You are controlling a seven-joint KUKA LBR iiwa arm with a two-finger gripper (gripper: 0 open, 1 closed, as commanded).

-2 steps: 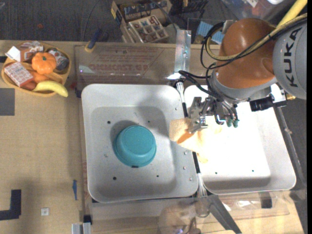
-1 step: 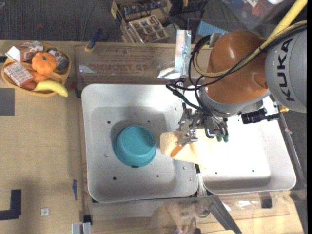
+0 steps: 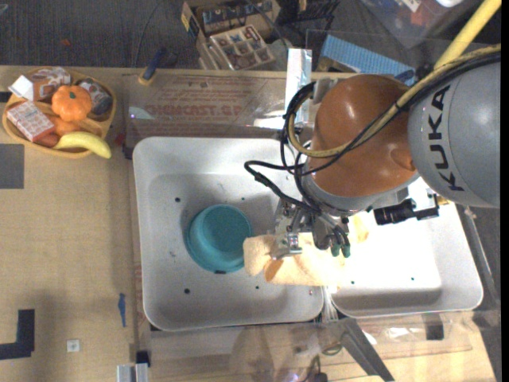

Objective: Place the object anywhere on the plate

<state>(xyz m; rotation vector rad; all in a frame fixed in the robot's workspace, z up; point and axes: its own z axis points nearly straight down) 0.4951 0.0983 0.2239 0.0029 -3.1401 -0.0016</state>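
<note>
**Arm over the seam between the bins, pale object under the gripper**

Looming largest, at the right of the frame, is the grey arm (image 3: 461, 134) with its orange band (image 3: 358, 146), black and yellow cables looping around it. Below the band the gripper (image 3: 306, 245) points down at the lower middle of the frame, over the right edge of the left bin (image 3: 159, 173). Whether it is open, closed or gripping cannot be told: the metal parts and cables at the tip blur together.

Directly beneath the gripper lies a pale yellowish object (image 3: 298, 267) with an orange patch on its lower left. It stretches across the seam between the two bins, its left end in the left bin and its right end reaching toward the right bin (image 3: 421, 285). Whether the gripper touches it cannot be told.

Just left of the object sits a round teal plate (image 3: 216, 237) on the left bin's floor; the object's left end is just beside the plate's right rim, perhaps touching it.

At the upper left of the frame, on the wooden bench (image 3: 64, 253), a shallow basket (image 3: 16, 122) holds toy food, among it an orange pumpkin (image 3: 71, 102) and a banana (image 3: 83, 142).
</note>
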